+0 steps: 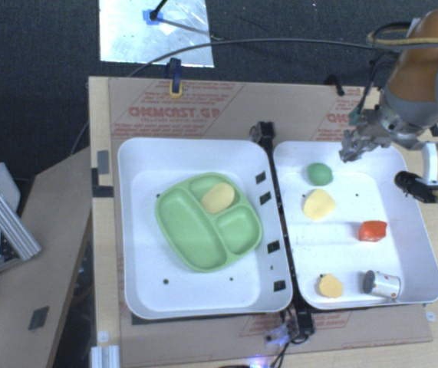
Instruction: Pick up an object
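The right bin (414, 228) holds a green ball (320, 173), a pale yellow lump (318, 204), a red-orange piece (373, 231), a small yellow piece (330, 286) and a silver can (382, 284) lying on its side. My gripper (352, 152) hangs over the bin's far edge, up and to the right of the green ball, with nothing seen in it. In the left bin (142, 205) a green divided plate (207, 221) carries a yellow lump (219, 198) in its upper compartment.
A black divider with clips (276, 213) runs between the two bins. A cable (280, 43) arcs across the back toward the arm. A black fitting (414, 186) sticks in over the right bin's right rim. A blue clamp (175, 75) stands at the board's back edge.
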